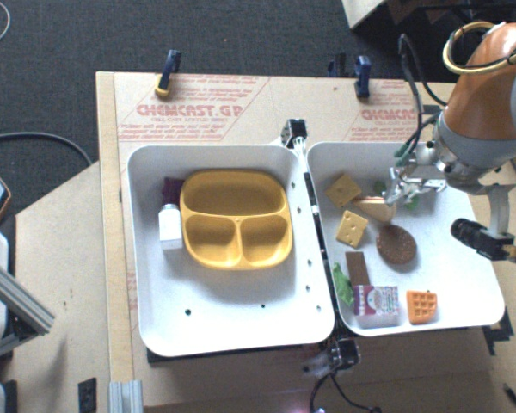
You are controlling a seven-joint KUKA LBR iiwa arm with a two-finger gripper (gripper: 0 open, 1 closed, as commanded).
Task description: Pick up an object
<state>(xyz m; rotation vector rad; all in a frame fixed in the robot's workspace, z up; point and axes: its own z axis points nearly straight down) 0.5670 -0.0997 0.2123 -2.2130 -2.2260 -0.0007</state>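
Note:
My gripper (399, 189) hangs low over the upper middle of the right bin (473, 274), reaching in from the right. Its tip is right next to a tan bread-like piece (370, 206), and I cannot tell whether it touches it. A tan square cracker (344, 189) lies to the left, with a yellow cheese wedge (353, 228) below it. A round brown patty (396, 244) lies just below the gripper. Along the bin's front are a brown bar (357, 268), a green leafy item (341, 284), a pink and white carton (377, 305) and an orange waffle (421, 305).
The left bin (146, 299) holds a yellow divided tray (236, 218), a small white bottle (169, 226) and a dark purple item (172, 186) at its left. A black part of the arm (480, 236) juts over the right bin's right side. Something green (404, 151) shows behind the wrist.

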